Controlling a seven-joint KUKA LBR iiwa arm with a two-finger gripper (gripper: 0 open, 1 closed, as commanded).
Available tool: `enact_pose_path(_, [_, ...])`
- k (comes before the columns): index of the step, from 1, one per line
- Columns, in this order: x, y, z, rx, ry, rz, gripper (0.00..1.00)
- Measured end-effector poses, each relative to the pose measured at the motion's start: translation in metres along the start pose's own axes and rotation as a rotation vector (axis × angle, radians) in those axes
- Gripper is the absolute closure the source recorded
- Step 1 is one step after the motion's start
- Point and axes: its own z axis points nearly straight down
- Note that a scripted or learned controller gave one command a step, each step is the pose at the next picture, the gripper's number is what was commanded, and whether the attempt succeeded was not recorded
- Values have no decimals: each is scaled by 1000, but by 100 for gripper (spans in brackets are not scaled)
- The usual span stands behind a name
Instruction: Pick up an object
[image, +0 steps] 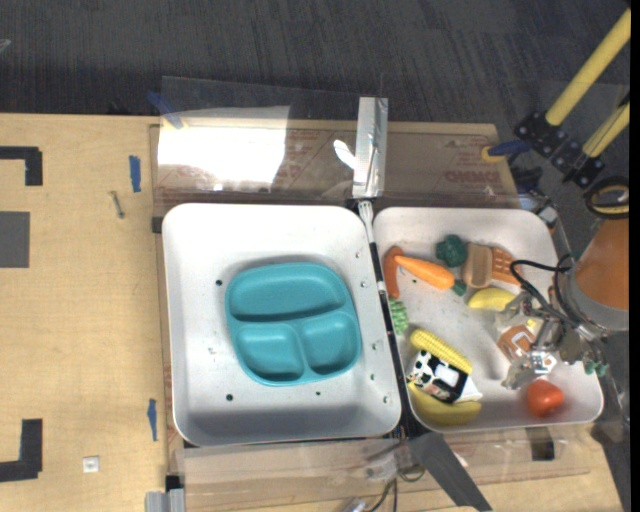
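A teal divided plate (293, 322) with three compartments lies in the middle of the left white bin (190, 250). The right white bin (575, 412) sits just beside it. Both rest on a wooden desk (70, 300) marked with black tape (25, 165). Behind the bins a clear plastic sheet (230, 150) lies. Yellow poles (595, 65) slant at top right.

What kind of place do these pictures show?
Probably a robotics lab bench for grasping trials: two white bins on a plywood top, toy food such as a carrot and a tomato, and the robot's hand reaching in.
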Motion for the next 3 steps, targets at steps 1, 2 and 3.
enact_pose_path(1, [-50, 9, 24, -8, 46, -72, 0])
enact_pose_path(2, [-131, 42, 30, 8, 111, 174, 0])
enact_pose_path(3, [-138, 95, 30, 9, 80, 202, 0])
